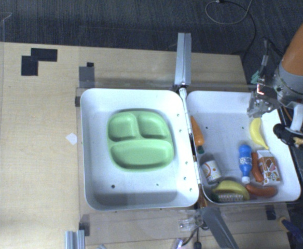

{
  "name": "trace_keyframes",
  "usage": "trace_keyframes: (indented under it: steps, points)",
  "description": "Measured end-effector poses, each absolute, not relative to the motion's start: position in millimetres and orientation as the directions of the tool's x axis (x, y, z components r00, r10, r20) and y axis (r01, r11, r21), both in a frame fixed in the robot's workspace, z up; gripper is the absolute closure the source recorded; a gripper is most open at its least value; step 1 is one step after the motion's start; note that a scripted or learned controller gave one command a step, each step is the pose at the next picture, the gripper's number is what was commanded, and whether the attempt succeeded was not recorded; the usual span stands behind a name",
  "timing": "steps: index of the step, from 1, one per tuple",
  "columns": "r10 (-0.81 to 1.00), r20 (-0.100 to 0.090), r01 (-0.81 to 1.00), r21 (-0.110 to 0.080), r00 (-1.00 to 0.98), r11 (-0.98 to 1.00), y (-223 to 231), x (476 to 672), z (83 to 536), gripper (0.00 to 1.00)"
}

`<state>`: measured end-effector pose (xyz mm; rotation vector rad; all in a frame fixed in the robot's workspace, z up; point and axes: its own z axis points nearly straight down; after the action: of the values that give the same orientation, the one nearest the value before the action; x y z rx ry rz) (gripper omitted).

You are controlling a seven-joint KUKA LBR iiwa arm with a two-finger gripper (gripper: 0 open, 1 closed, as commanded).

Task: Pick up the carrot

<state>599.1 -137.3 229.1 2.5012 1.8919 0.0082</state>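
Observation:
The carrot (196,132) is orange and slim. It lies lengthwise against the left wall of the right bin (221,108), near the divider between the bins. My gripper (256,107) hangs over the right bin's far right corner, just above the top end of a yellow banana (257,132). It is well to the right of the carrot and apart from it. I see nothing held in it.
A green divided plate (140,139) lies in the left bin (94,154). The right bin's near end is crowded: a small can (211,170), a blue bottle (244,162), a juice carton (269,170), a red sausage (261,191) and a yellow-and-dark item (229,188).

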Motion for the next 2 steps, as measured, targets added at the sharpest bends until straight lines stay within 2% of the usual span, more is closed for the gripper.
trace_keyframes:
  steps: [1,2]
  points:
    - [0.956,0.0,0.956,0.007,0.293,-0.293,-195.3,582.3,289.2,1.0]
    - [0.956,0.0,0.956,0.007,0.293,-0.293,-195.2,582.3,289.0,0.0]
